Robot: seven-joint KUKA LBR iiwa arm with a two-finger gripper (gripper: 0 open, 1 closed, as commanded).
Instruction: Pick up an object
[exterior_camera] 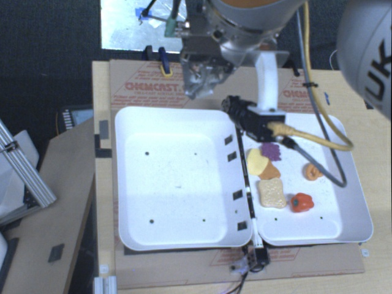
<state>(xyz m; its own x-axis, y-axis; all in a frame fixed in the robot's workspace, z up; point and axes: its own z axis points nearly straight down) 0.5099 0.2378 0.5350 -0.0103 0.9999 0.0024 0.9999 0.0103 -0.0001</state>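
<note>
My gripper (199, 81) hangs high over the back rim of the left bin (128, 164), near the cardboard behind it, with nothing visibly in it. The right bin (349, 219) holds the objects: a purple bunch of grapes (271, 150), a yellow piece (257, 162), a small tan wedge (270, 172), a pale slice of bread (272, 193), a red pepper (301, 202) and a small orange item (313, 172). All of them lie well to the right of and below the gripper.
The two bins meet along a ridge with black clips (237, 195). Blue and yellow clamps (164, 61) sit on the cardboard's back edge. An aluminium rail (24, 170) stands at the far left.
</note>
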